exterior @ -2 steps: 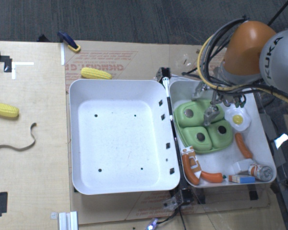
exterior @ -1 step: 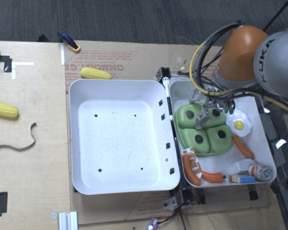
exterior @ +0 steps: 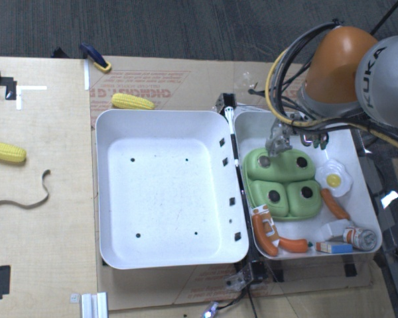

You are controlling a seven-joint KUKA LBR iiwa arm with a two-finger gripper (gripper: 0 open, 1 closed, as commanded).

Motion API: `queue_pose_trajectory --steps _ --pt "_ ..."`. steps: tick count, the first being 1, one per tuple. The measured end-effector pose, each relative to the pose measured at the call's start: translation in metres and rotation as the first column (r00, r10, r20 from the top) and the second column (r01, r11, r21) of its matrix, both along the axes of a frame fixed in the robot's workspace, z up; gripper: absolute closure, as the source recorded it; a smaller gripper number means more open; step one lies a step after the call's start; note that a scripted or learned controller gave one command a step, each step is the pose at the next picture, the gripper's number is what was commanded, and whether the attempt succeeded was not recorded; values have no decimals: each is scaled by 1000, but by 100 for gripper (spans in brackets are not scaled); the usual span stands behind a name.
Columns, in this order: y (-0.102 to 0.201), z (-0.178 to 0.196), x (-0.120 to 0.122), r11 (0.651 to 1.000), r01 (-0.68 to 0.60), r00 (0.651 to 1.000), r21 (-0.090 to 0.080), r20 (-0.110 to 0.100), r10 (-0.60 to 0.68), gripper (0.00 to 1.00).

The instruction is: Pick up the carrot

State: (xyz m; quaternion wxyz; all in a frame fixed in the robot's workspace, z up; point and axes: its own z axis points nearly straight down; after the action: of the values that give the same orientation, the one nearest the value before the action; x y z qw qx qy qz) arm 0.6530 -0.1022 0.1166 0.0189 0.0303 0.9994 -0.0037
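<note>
The carrot (exterior: 335,204) is a small orange tapered piece lying in the right bin (exterior: 366,197), just right of a big green lumpy toy (exterior: 285,184) and below a fried-egg toy (exterior: 333,178). My gripper (exterior: 276,146) hangs low over the upper left part of the green toy, well left of the carrot and apart from it. I see nothing held in it. The arm's orange band (exterior: 338,61) sits above the bin's far edge.
Along the right bin's front lie an orange-red sausage-like piece with a white label (exterior: 265,230), another orange-red piece (exterior: 292,245), a small bottle (exterior: 350,234) and a little box (exterior: 333,247). The left bin (exterior: 106,177) stands beside it. Two corn cobs (exterior: 132,101) (exterior: 5,152) lie on the bench.
</note>
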Motion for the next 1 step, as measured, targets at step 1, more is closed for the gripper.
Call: queue_pose_trajectory --steps 1 --pt "-11 -1 -11 958 -288 958 -6 14 288 100"
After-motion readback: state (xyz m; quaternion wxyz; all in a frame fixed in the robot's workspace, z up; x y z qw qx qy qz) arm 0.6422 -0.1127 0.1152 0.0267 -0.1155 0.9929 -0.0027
